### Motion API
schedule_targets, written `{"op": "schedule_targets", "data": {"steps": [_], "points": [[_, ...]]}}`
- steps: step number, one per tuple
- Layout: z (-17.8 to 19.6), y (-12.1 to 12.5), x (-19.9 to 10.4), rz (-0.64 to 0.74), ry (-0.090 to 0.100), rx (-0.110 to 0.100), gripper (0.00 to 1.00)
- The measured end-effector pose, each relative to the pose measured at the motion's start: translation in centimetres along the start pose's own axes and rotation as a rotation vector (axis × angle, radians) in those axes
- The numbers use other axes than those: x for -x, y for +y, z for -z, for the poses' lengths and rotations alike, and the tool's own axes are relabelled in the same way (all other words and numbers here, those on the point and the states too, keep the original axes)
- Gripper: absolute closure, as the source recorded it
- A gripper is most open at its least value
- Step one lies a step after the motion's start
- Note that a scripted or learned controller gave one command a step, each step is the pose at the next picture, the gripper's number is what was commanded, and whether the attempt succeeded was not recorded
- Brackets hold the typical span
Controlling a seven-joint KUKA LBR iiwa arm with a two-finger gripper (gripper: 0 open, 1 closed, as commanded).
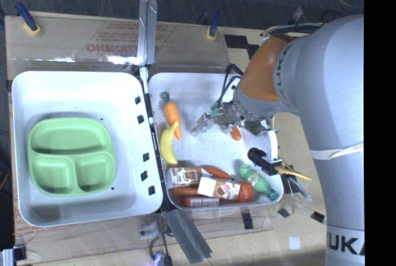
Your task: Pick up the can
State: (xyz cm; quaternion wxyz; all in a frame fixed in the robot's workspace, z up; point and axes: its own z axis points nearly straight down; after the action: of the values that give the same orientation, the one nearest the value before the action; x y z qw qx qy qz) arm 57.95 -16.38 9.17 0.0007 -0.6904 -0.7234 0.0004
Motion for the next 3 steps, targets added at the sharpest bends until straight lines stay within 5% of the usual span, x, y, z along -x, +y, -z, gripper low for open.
{"op": "schedule_targets", "data": {"steps": [1, 2, 3], "points": [[-0.1, 6.9, 4.0, 0.036, 0.019, -0.018, 0.00], [0.0, 2.5, -1.7, 0.032, 0.001, -0.001, 0.00], [0.2, 7.4, 3.8, -0.177, 0.018, -0.014, 0.00]]}}
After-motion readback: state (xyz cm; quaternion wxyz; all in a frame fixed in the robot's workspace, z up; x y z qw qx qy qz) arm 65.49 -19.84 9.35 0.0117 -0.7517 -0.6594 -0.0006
